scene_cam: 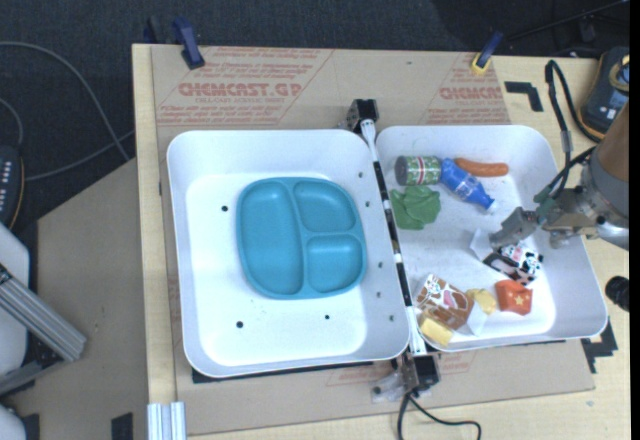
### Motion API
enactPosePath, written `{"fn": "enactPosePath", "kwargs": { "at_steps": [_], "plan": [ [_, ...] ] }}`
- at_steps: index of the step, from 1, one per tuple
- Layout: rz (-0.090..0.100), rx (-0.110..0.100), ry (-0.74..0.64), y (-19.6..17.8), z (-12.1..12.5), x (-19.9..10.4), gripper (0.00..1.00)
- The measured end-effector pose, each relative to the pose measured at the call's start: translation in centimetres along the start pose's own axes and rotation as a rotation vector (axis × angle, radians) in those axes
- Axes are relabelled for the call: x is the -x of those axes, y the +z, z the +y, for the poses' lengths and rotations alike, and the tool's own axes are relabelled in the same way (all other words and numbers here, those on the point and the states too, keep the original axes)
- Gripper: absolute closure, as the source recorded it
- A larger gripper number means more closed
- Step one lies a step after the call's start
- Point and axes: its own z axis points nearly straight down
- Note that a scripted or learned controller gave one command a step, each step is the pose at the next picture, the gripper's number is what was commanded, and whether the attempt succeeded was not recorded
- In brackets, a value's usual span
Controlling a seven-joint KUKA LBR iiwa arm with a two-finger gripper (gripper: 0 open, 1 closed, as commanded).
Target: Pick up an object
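I've got the arm [608, 190] reaching in from the right, its pincer [512, 234] down low inside the right bin [570, 313], near that bin's right-hand half. The fingers are dark and blurred against the clutter, so I cannot tell whether they are spread or closed, and I see nothing clearly held between them. Just under the tip lies a small black-and-white toy [522, 261], touching or very nearly touching the pincer; I can't say which. Right beside that toy, toward the near edge, sits a red block [514, 298], with a pale yellow piece [486, 300] next to it and a brown-and-white packet [445, 301] further left. A yellow wedge [435, 331] rests at the near rim. At the far side of this bin I see a green-labelled can [419, 170] lying on its side, a blue bottle [467, 183] slanting beside it, an orange carrot-like stick [481, 167] just behind, and a green leafy toy [415, 206] near the divider. The left bin [200, 308] holds a teal divided plate [300, 235], well apart from the arm. Both bins sit on the cardboard-covered tabletop [240, 88]
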Motion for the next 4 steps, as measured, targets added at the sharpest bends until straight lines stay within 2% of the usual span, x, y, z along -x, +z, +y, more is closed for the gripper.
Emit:
{"fn": "enactPosePath", "kwargs": {
  "at_steps": [1, 2, 3, 4],
  "plan": [
    [0.001, -0.004, 0.001, 6.6, 1.5, 2.4, 0.00],
    [-0.001, 0.002, 0.000, 11.6, 3.5, 2.2, 0.00],
    [-0.001, 0.003, 0.001, 10.7, 3.5, 2.2, 1.00],
    [-0.002, 0.012, -0.002, 12.4, 6.3, -4.4, 1.00]
  ]
}}
